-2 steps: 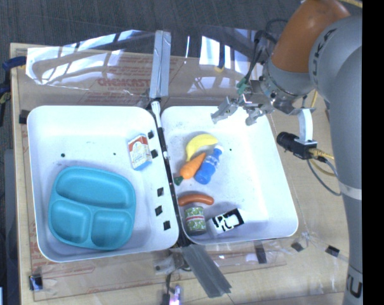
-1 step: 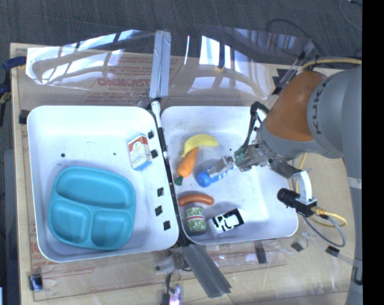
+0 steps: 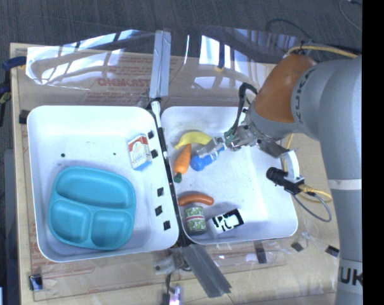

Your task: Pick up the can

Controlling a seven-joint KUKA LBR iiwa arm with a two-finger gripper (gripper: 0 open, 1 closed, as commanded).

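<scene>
A small can (image 3: pixel 195 219) with a green label and silver top stands near the front edge of the right bin (image 3: pixel 268 199), between a hot dog (image 3: pixel 195 199) and a black-and-white box (image 3: pixel 228 221). My gripper (image 3: pixel 211 150) is farther back in that bin, low over a blue object (image 3: pixel 200 161) beside a carrot (image 3: pixel 182 159) and a banana (image 3: pixel 193 138). It is well apart from the can. Nothing can be seen held in it.
The left bin (image 3: pixel 46 132) holds a blue divided tray (image 3: pixel 91 206) and a small red-and-white pack (image 3: pixel 138 151) near the divider. The arm's orange band (image 3: pixel 280 94) hangs over the right bin's back right corner. A black cable fitting (image 3: pixel 282 178) hangs at that bin's right wall.
</scene>
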